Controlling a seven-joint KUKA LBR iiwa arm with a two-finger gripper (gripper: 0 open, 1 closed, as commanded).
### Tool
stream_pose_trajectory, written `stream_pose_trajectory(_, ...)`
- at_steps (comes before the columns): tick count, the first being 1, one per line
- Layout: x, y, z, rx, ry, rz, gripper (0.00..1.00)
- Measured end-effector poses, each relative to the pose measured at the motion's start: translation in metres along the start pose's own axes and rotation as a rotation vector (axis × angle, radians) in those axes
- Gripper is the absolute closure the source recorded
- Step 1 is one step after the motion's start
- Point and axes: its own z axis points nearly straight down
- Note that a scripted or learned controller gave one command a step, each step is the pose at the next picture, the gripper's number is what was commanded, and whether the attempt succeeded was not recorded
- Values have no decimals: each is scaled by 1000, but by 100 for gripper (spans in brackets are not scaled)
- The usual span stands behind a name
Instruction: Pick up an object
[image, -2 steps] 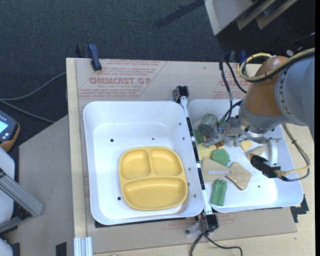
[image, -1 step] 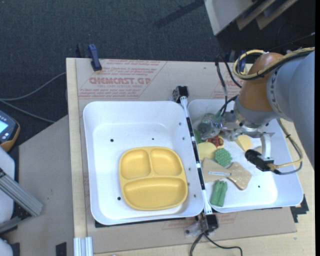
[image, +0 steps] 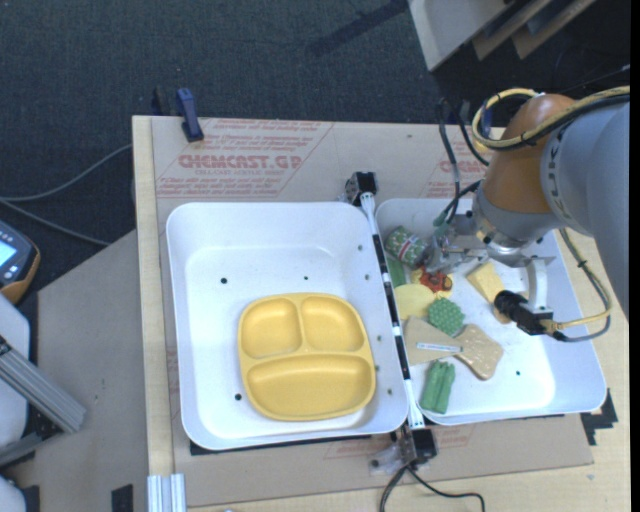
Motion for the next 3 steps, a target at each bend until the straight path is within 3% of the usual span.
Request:
stream_pose_trajectory(1, 0, -1, 2, 4, 1, 1, 0)
stream_pose_trajectory(2, -51, -19, 10, -2, -1, 3, 0)
stream_pose_trajectory(3, -37, 13, 13, 57, -11, -5, 0)
